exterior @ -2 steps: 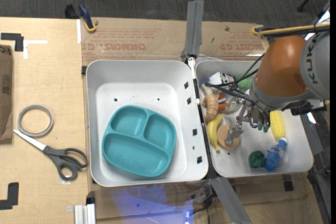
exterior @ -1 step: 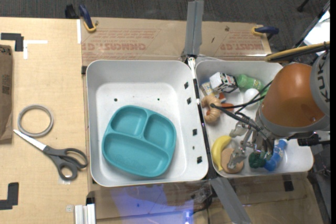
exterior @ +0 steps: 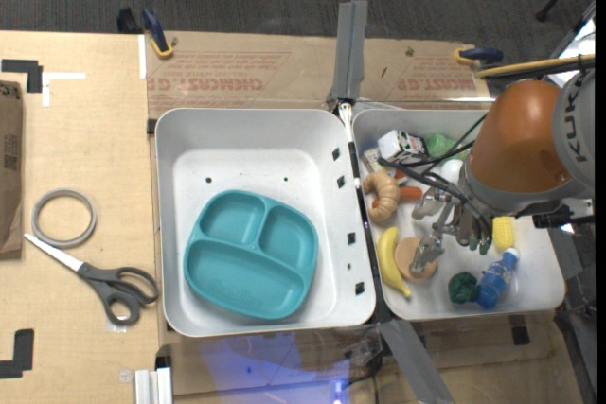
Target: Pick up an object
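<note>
The right bin (exterior: 540, 298) holds several small items. My gripper (exterior: 434, 246) hangs low over its middle, under the orange wrist band (exterior: 516, 142), right above a tan round piece (exterior: 413, 258). A yellow banana (exterior: 390, 260) lies just left of that piece. A tan knobbly pastry-like toy (exterior: 384, 194) and an orange carrot-like stick (exterior: 409, 195) lie further back. To the right of the gripper are a yellow corn piece (exterior: 504, 232), a blue bottle (exterior: 496, 281) and a dark green lump (exterior: 463, 288). Nothing visibly sits in the gripper.
The left bin (exterior: 246, 132) holds a teal divided plate (exterior: 251, 253). A white box (exterior: 398, 145) and a green item (exterior: 438, 145) sit at the back of the right bin. Scissors (exterior: 99, 277) and a tape roll (exterior: 63, 217) lie on the bench at left.
</note>
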### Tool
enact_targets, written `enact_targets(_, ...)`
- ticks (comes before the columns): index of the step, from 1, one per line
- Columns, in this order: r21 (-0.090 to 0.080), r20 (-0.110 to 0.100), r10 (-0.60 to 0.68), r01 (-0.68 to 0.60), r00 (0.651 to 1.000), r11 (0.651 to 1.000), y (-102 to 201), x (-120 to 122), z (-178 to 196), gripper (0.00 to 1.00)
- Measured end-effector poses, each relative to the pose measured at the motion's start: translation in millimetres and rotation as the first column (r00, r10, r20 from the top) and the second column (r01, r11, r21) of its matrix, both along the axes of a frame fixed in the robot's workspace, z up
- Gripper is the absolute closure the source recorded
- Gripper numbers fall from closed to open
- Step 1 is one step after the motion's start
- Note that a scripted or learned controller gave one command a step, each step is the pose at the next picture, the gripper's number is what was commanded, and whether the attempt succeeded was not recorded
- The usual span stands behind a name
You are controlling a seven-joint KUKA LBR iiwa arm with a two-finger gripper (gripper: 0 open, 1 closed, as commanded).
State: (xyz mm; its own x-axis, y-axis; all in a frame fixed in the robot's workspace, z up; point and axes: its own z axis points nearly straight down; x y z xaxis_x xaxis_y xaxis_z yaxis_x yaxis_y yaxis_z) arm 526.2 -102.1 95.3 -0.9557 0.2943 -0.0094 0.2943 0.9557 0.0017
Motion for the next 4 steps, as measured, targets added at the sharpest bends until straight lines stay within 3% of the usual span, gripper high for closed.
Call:
enact_targets(1, 0.001, -0.001, -0.119, 0.119, 0.993, 0.993, 3, -16, 0, 0.0)
enact_targets(2, -0.001, -0.003, -0.22, 0.22, 0.975, 0.975, -83, -47, 0, 0.0)
enact_targets(3, 0.003, -0.005, -0.293, 0.293, 0.956, 0.956, -25, -46, -1, 0.0)
enact_targets(4, 0.004, -0.001, -0.391, 0.391, 0.92, 0.92, 7, 7, 0, 0.0)
